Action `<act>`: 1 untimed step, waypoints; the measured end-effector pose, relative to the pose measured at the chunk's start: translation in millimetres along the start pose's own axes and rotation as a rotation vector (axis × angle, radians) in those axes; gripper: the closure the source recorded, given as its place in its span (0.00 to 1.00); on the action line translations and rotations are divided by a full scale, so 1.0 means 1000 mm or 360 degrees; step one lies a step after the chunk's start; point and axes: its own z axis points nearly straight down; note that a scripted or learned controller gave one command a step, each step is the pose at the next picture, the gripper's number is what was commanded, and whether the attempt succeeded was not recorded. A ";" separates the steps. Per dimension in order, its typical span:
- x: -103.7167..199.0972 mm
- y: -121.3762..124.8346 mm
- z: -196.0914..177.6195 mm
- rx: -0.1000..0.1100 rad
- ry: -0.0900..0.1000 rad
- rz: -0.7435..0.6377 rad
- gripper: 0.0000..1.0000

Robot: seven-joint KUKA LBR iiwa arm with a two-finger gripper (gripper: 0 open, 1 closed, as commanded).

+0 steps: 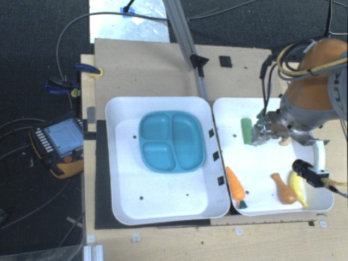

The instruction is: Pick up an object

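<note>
You see the bench, a tan board that carries two shallow white bins side by side. The left bin holds a blue divided plate with three compartments, lying flat toward its far half. The right bin holds the small things.

The arm comes in from the right, its orange band bulging above the grey wrist, and it bends down over the far right part of the right bin. Dark cables loop around its upper part. The gripper sits low over the bin's floor, metal and pointing left. You cannot tell how its fingers stand: they blur into the wrist's metal, and whether anything lies between them is unclear.

Just beside the gripper, on its left, a green block stands against the bin floor; whether the gripper touches it you cannot tell. A small tan piece peeks out under the wrist.

Along the near edge of the right bin, an orange carrot lies at the left, close to the wall between the bins. Toward the near right corner, a brown drumstick lies touching a yellow banana. A black fitting on the arm hangs just above them.
</note>
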 end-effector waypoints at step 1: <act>0.041 0.028 0.007 0.0001 0.0001 0.0001 1.00</act>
